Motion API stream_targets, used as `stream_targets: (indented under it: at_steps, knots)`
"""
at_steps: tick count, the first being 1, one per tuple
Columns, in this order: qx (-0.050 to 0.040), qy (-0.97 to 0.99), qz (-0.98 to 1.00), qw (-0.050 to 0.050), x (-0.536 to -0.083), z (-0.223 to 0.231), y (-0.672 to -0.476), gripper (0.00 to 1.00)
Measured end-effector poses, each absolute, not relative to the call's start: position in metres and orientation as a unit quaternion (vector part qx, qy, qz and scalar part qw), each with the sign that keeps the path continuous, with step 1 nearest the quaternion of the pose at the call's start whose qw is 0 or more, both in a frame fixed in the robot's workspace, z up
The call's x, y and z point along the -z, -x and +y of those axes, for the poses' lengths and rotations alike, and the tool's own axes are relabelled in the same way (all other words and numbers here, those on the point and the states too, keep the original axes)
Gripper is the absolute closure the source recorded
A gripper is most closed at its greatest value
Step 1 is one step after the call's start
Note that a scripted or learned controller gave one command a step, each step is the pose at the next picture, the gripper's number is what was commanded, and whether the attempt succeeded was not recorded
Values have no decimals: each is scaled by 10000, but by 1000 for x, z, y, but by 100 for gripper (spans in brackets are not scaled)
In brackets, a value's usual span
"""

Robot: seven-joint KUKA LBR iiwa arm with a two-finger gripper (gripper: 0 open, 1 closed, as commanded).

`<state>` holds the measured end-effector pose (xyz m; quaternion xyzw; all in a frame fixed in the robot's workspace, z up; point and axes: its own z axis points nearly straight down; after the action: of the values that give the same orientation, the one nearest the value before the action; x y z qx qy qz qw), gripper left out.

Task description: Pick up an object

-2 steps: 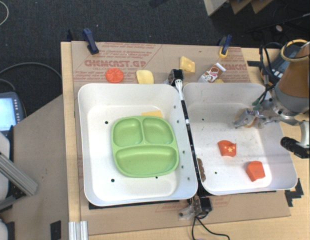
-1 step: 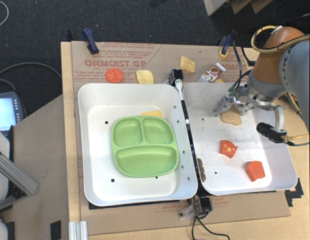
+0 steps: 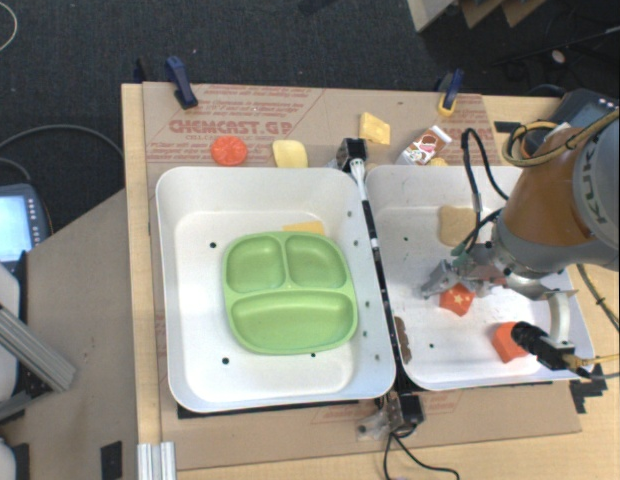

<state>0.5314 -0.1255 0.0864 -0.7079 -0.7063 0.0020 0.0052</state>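
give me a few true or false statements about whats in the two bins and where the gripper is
1. A green divided plate lies in the left bin. True.
2. The gripper is down in the left bin. False: it is in the right bin, close to a small orange-red block.
3. A second orange block lies in the right bin nearer its front edge. True.
4. The round orange-red piece lies inside the right bin. False: it lies on the board behind the left bin.
5. A tan piece lies in the right bin toward the back. True.
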Motion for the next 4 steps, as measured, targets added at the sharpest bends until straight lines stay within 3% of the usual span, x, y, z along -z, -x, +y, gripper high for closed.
stream_targets:
  at_steps: [1, 2, 3, 4]
  knots:
    - [2, 7076, -7066, -5, -97, -127, -537, 100]
    - [2, 7075, -7067, -3, -96, -127, -537, 0]
    - [8, 7077, -7065, -19, -107, -128, -537, 100]
    - [6, 7077, -7065, -15, -106, -128, -537, 0]
